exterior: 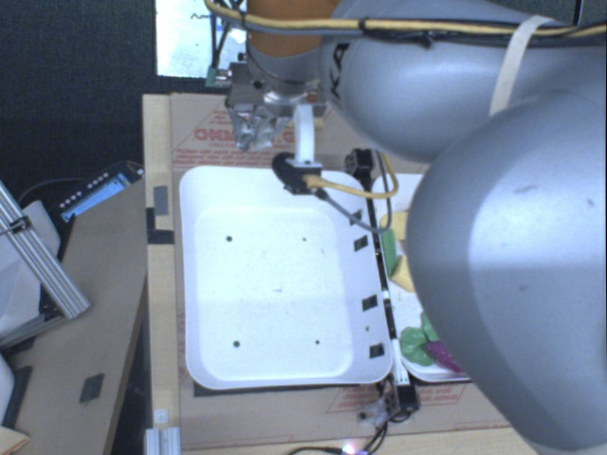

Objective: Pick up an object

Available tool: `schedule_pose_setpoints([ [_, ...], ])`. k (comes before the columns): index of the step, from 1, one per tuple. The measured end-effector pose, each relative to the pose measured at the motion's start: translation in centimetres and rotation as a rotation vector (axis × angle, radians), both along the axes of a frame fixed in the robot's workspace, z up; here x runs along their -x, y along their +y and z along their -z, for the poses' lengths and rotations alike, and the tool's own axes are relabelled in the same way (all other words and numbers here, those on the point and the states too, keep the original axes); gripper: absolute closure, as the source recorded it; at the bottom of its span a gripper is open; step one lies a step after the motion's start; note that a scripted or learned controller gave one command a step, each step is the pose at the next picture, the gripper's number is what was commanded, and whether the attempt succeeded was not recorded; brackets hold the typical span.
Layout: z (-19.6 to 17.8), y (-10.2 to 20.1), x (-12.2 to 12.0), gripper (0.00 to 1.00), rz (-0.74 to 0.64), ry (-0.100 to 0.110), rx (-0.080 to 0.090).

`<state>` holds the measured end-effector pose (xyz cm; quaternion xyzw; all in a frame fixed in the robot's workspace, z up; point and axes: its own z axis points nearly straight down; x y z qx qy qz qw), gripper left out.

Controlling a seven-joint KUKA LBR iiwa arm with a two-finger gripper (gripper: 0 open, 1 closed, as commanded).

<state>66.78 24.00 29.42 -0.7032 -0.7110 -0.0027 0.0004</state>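
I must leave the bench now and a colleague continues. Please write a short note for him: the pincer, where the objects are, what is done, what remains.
Pincer: above the far edge of the left bin, nothing visibly held; open or shut cannot be told.
Objects: yellow piece, green pieces and purple piece lie in the right bin, mostly hidden by the arm.
Done: no pick visible yet.
Left: bring the pincer over the right bin, grasp one object, lift it.

The grey arm sweeps in from the right — orange-banded wrist bent down, claw (254, 138) hanging at the far end.
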Motion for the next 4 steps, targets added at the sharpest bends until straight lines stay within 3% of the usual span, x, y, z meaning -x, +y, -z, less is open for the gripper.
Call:
schedule_pose_setpoints([
  [2,-1.6,-1.8,-0.1,1.0,0.01,0.0,0.003],
  [4,-4.5,-0.6,-0.1,1.0,0.005,0.0,0.003],
])
